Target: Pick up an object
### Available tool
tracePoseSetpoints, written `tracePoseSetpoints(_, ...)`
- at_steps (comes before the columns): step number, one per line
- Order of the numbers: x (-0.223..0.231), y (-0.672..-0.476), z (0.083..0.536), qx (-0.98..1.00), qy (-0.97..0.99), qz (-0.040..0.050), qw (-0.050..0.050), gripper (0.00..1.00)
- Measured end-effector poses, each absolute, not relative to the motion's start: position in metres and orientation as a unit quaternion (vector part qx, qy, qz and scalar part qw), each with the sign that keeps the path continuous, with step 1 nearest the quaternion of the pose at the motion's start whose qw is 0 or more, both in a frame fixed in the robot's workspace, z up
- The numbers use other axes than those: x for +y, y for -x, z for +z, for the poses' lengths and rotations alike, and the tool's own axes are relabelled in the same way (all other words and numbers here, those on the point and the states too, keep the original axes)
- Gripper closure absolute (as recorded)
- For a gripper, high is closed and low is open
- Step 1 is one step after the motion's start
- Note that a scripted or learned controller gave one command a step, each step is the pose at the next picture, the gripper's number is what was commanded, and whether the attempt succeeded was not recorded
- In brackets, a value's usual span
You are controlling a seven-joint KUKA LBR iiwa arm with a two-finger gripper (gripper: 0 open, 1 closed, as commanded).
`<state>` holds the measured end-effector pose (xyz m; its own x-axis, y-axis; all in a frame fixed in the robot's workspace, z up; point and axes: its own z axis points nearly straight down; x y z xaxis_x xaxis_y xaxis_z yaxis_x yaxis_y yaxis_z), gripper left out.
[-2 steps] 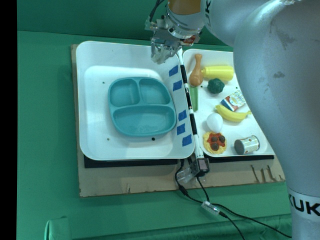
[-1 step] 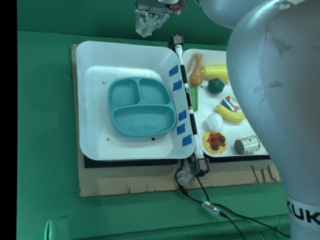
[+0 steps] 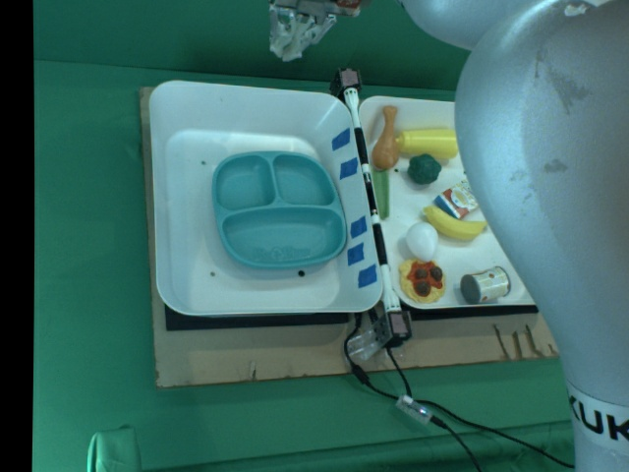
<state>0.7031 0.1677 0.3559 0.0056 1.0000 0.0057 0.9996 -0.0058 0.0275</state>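
Observation:
My gripper (image 3: pixel 292 45) hangs high at the top of the view, beyond the far rim of the left bin (image 3: pixel 187 165), with nothing visibly under it. The right bin (image 3: pixel 398 106) holds several toy foods: a brown drumstick (image 3: pixel 386 144), a yellow corn-like piece (image 3: pixel 429 144), a dark green broccoli (image 3: pixel 425 169), a banana (image 3: pixel 454 225), a small carton (image 3: pixel 456 201), a white egg (image 3: pixel 422 240), a round tart with red topping (image 3: pixel 423 280) and a silver can (image 3: pixel 486 285). My grey arm covers that bin's right side.
A teal divided plate (image 3: pixel 280 209) lies in the middle of the left bin. A divider bar with blue tags (image 3: pixel 369 195) runs between the bins. Both bins rest on a brown board (image 3: pixel 256 362). Cables (image 3: pixel 413 411) trail off its front edge.

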Motion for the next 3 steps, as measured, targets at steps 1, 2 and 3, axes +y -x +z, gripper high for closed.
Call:
tracePoseSetpoints(1, 0.168, -0.704, 0.376, 0.704, -0.710, 0.0176, 0.012, 1.00)
tracePoseSetpoints(2, 0.154, -0.702, 0.230, 0.707, -0.708, 0.0004, -0.003, 1.00)
tracePoseSetpoints(3, 0.155, -0.703, 0.246, 0.705, -0.709, 0.0026, -0.003, 1.00)
